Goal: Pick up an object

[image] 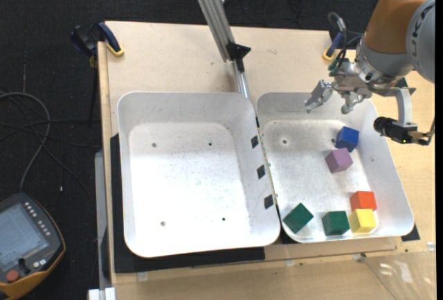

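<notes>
The arm [405,21] runs off the right edge, so only its wrist end can be seen. Down in the lower left corner a handheld control pendant [24,246] is cut by the left and bottom edges. The orange cube [363,200] is partly covered by the yellow cube [363,221] in front of it. The tabletop [180,56] lies mostly hidden beneath the two bins.

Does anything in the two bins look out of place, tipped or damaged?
Nothing stands out. In the right bin, six blocks sit loose: blue, purple, orange, yellow and two green. The gripper hangs open, holding nothing.
</notes>
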Robot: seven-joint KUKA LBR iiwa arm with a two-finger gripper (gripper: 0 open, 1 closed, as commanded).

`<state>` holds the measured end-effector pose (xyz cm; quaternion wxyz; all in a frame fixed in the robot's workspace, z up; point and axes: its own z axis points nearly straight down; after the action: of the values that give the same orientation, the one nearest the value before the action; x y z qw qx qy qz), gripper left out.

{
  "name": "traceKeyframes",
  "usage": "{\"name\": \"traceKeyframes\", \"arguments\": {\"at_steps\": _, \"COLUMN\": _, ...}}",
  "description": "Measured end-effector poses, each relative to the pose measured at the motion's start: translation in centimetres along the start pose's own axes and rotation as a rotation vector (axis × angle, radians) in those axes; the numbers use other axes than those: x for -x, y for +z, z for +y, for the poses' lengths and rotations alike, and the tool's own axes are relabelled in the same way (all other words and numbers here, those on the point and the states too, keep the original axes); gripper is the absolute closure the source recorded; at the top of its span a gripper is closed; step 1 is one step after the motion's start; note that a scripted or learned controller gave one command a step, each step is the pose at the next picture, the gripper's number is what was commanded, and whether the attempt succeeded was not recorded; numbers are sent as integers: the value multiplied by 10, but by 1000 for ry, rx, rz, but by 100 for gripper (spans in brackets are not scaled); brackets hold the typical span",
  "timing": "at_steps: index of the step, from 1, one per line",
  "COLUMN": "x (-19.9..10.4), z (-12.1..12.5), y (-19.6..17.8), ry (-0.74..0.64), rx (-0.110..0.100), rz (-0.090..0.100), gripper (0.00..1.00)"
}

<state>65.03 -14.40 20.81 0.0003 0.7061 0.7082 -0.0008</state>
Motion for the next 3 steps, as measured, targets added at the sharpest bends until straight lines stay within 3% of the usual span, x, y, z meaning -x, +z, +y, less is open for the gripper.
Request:
{"name": "traceKeyframes", "arguments": {"at_steps": 1, "x": 4, "z": 6, "y": 89, "ry": 2, "rx": -7, "rz": 2, "gripper": 0}}
{"name": "traceKeyframes", "arguments": {"at_steps": 2, "x": 52, "z": -11, "y": 102, "ry": -4, "rx": 3, "rz": 3, "gripper": 0}}
{"name": "traceKeyframes", "arguments": {"at_steps": 3, "x": 31, "z": -68, "y": 112, "ry": 3, "rx": 0, "rz": 2, "gripper": 0}}
